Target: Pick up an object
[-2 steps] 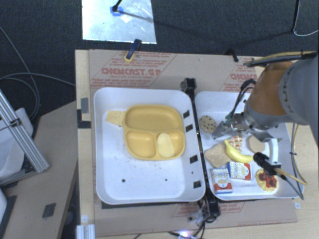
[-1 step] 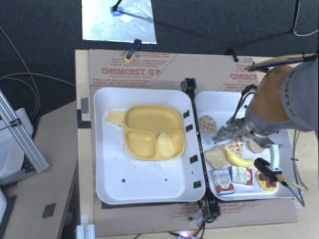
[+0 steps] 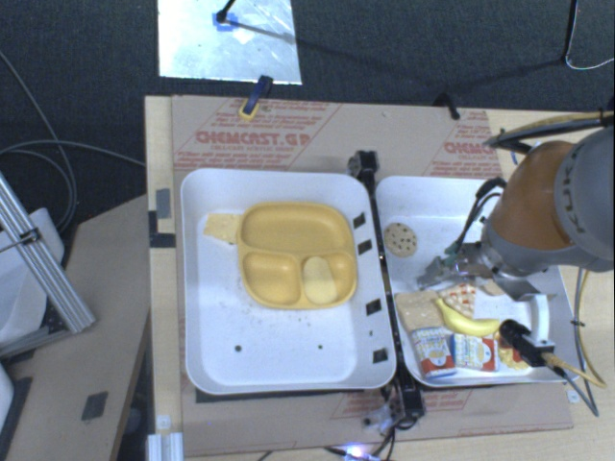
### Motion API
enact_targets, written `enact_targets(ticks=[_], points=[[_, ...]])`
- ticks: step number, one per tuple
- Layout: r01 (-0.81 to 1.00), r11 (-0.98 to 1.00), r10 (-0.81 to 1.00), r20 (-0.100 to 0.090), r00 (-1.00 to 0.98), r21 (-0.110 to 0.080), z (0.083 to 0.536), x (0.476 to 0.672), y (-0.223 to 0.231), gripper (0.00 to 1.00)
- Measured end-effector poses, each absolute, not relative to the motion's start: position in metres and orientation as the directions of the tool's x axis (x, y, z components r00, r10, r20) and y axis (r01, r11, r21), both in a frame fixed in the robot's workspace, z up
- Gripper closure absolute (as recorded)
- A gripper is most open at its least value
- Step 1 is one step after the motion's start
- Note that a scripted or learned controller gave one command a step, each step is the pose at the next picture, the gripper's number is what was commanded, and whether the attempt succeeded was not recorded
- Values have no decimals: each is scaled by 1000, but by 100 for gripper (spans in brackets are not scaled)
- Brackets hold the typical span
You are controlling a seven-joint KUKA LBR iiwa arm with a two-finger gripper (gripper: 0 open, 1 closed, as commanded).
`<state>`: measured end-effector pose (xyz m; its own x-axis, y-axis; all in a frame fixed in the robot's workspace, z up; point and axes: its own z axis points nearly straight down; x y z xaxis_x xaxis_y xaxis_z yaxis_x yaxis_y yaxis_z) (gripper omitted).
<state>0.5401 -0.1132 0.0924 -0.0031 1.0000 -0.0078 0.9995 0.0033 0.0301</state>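
Red lettering is printed on the cardboard sheet laid under the bins. "CHEMCAST GP" can be read at its upper left. A second print at upper right is cut off and cannot be read.

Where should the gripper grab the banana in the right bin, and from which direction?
Grip the banana at its middle, straight from above, fingers across its narrow width. It lies flat, curved, hemmed by packets below and a cracker beside it, so side approaches look blocked.

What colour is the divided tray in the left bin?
Yellow, plain with no pattern; the divided tray shows clearly in the camera view.
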Motion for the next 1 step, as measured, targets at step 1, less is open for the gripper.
enact_targets(ticks=[1], points=[[999,2,1000,-12,-1,34,92,509,-115,0]])
